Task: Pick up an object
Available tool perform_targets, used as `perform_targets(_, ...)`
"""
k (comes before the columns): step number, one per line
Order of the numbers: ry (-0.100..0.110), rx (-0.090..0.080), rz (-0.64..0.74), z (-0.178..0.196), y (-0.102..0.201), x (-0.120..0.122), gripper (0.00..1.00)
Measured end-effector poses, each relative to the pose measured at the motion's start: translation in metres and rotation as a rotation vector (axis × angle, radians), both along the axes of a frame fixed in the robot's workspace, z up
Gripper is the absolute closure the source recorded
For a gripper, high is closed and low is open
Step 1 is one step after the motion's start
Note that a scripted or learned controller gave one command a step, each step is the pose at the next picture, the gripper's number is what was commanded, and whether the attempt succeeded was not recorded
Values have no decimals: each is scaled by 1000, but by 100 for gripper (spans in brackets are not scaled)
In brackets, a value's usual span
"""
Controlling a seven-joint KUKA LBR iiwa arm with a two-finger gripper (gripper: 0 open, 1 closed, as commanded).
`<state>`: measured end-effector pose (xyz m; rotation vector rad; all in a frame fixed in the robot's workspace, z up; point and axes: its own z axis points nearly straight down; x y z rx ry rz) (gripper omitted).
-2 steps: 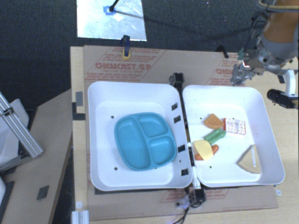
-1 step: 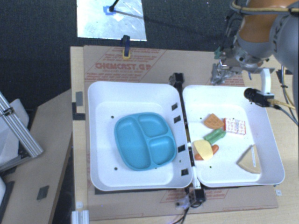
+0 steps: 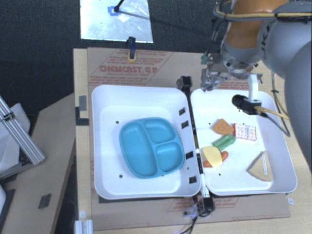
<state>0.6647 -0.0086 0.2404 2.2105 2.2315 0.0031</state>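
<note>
My gripper (image 3: 210, 83) hangs over the far left corner of the right bin (image 3: 282, 179), above the bin floor and well behind the objects. Nothing shows between its fingers. In that bin lie a tan cracker-like piece (image 3: 222, 126), a small white card with red dots (image 3: 245, 131), a green pepper-like piece (image 3: 224, 142), a yellow slice (image 3: 212, 155) over a red-orange piece (image 3: 223, 156), and a tan wedge (image 3: 261, 168) at the right front.
The left bin (image 3: 105, 106) holds a blue divided plate (image 3: 151, 146). A black clip rail (image 3: 190, 126) runs between the two bins. Cardboard lies under both bins, and a shiny sheet (image 3: 116, 13) lies at the back.
</note>
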Motion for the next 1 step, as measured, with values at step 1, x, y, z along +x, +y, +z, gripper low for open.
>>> perform_targets(1,1,1,1,-10,62,0,100)
